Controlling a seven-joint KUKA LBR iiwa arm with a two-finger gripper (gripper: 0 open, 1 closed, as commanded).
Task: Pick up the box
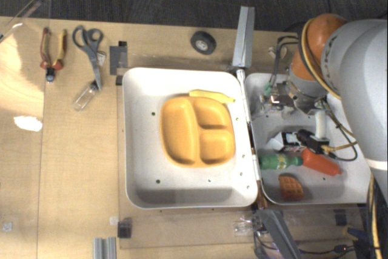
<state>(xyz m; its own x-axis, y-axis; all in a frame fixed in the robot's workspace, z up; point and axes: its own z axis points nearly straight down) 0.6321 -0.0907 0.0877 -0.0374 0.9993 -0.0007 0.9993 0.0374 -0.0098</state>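
Wooden bench (73,191) surface carries two shallow white bins side by side, with dark carpet along its far edge. The grey arm (357,88) with its orange band (318,39) enters from the right and hangs over the right bin (267,188). The claw (285,97) sits low at the far end of that bin, near the wall shared with the left bin (142,191); whether it is open or closed cannot be determined, and nothing is seen held in it. No item can be identified with certainty as the box. Nearer the viewer than the claw, in the same bin, lie a small black-and-white object (294,138), a green bottle (280,161), an orange-red carrot-shaped item (321,163) and a brown waffle-like piece (291,187). To the left of the claw, in the left bin, a yellow divided tray (197,130) lies upside down, with a yellow strip (211,94) at its far edge. Well to the left, on the bare bench, rest scissors (91,51), red-handled pliers (51,53) and a black tape roll (203,42).
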